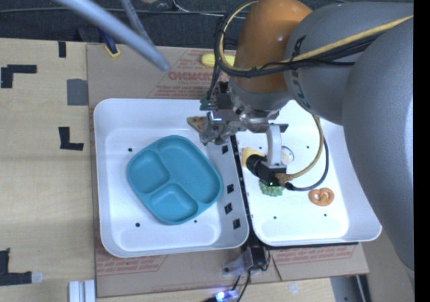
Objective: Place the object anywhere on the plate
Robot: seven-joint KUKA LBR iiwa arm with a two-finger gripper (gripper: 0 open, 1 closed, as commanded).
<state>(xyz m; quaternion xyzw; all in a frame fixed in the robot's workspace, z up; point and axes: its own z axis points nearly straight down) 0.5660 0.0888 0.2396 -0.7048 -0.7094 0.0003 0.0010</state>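
Gripper at the back of the left bin, plate not reached yet

The gripper (pixel 215 123) hangs over the back edge of the left bin (pixel 107 179), close to the wall between the two bins. You cannot tell from this view whether it is apart or clamped. A small brown thing (pixel 196 121) shows just at its left side. It is probably the object, but you cannot see if it is truly held.

The step in hand seems to be the carry toward the plate (pixel 176 179). The plate lies near, forward and to the view's left of the gripper. The next move calls for a short travel over it, then a release low above it.

Count: two bins and one blue plate with three compartments. The right bin (pixel 356 220) holds one orange pretzel-shaped piece (pixel 322 196), one green piece (pixel 272 190) and one yellow piece (pixel 251 155).
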